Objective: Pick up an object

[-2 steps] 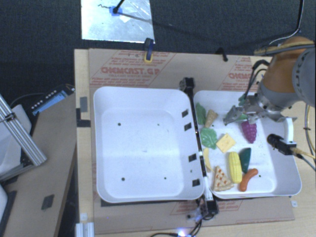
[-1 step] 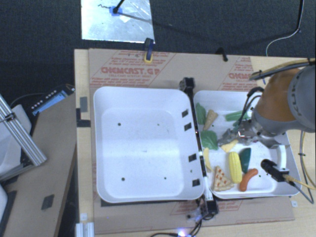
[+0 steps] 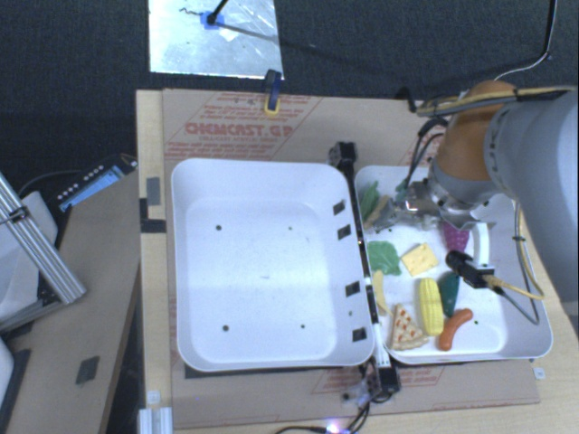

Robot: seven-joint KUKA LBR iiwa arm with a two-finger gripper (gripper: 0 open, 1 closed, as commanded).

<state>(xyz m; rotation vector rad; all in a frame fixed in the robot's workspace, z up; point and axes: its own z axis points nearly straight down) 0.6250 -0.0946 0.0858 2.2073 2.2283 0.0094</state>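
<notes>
Approach step in hand. Gripper (image 3: pixel 404 204) is low in the right bin (image 3: pixel 525 333), upper part, beside a green item (image 3: pixel 369 199); cannot tell its state. Toy foods, corn (image 3: pixel 430 302) and pizza slice (image 3: pixel 406 328), lie lower right. Next: secure one, lift

One camera is fixed above the bench (image 3: pixel 226 111) and looks down at a slant on both white bins (image 3: pixel 262 260). The arm (image 3: pixel 534 152) comes in from the right.
</notes>
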